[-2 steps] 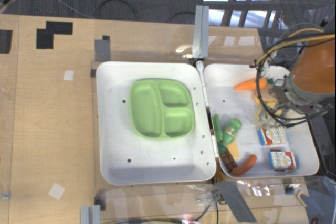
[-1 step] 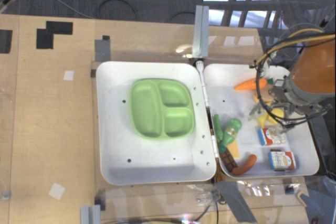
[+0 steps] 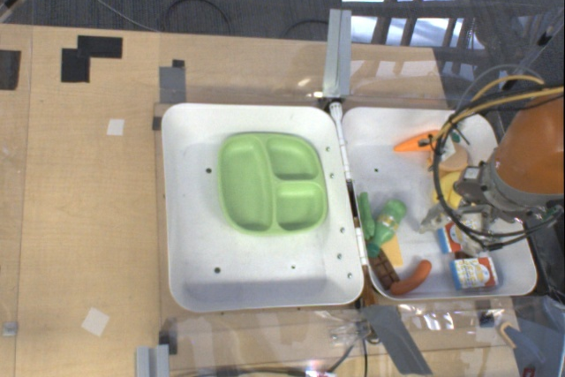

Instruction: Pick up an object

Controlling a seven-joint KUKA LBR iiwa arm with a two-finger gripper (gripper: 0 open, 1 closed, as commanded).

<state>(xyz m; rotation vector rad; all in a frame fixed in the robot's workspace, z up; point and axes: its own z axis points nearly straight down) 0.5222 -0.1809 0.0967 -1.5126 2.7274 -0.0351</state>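
My gripper (image 3: 441, 219) hangs low over the right bin (image 3: 371, 137), below the arm's orange band (image 3: 530, 156), with cables looped around the wrist. Right under and beside it lie a yellow piece (image 3: 449, 187) and a red-and-white pack (image 3: 455, 239). A small carton (image 3: 472, 272) sits at the bin's near right. A green bottle (image 3: 386, 220) lies to the gripper's left. A brown sausage (image 3: 410, 276) rests near the front wall, and an orange carrot (image 3: 414, 143) lies at the back. I see nothing between the fingers.
The left bin (image 3: 190, 260) holds a green divided plate (image 3: 270, 183). A dark bar (image 3: 380, 266) and a yellow wedge (image 3: 391, 252) lie by the bins' shared wall. A metal post (image 3: 338, 53) stands behind the bins.
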